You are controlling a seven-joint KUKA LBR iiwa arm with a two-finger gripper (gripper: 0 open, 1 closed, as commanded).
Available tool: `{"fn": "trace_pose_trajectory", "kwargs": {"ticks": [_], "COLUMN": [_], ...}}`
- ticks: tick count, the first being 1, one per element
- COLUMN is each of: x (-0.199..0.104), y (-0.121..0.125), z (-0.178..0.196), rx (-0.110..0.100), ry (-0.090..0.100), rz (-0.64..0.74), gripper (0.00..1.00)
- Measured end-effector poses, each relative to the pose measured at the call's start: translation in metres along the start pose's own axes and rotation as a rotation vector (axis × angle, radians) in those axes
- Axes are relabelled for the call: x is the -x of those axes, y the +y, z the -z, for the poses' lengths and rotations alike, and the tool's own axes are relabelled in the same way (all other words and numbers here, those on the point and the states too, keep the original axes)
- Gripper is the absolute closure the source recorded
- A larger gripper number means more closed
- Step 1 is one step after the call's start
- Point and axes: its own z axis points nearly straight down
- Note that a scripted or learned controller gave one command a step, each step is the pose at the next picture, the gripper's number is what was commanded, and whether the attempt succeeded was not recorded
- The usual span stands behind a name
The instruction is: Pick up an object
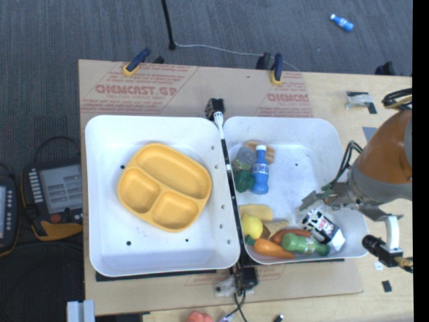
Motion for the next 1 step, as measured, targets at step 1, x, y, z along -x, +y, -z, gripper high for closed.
{"fn": "trace_pose_trajectory", "kwargs": {"ticks": [1], "x": [-0.0199], "y": [-0.0051], "z": [-0.0109], "rx": [-0.002], "ry": [-0.02], "rz": [-0.011], "gripper": [0.0]}}
